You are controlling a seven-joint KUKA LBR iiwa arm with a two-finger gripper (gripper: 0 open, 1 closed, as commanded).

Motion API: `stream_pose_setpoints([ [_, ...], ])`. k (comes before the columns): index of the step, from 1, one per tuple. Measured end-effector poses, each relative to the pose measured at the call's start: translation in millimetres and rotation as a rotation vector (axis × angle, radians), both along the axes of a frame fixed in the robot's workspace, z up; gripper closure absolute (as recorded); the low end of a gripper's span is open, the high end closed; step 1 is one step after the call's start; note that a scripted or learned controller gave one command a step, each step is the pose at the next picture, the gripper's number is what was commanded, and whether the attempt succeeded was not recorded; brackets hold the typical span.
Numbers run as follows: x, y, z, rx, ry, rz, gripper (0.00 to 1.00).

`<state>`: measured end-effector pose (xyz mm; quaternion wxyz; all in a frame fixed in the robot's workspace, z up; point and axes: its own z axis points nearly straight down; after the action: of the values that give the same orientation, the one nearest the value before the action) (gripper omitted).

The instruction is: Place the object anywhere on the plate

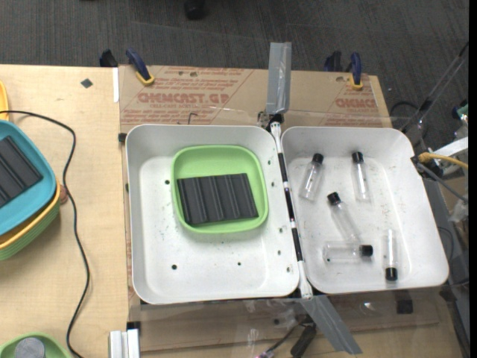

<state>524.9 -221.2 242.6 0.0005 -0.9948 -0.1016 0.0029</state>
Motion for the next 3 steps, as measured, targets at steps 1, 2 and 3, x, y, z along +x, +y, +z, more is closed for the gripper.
stream_pose_setpoints([
  [1,0.1,0.1,0.3,0.000,0.000,0.001,0.00],
  [2,-1.3,0.2,-4.1,0.000,0.000,-0.002,0.00],
  [3,-0.7,-0.8,1.1,0.000,-0.001,-0.001,0.00],
])
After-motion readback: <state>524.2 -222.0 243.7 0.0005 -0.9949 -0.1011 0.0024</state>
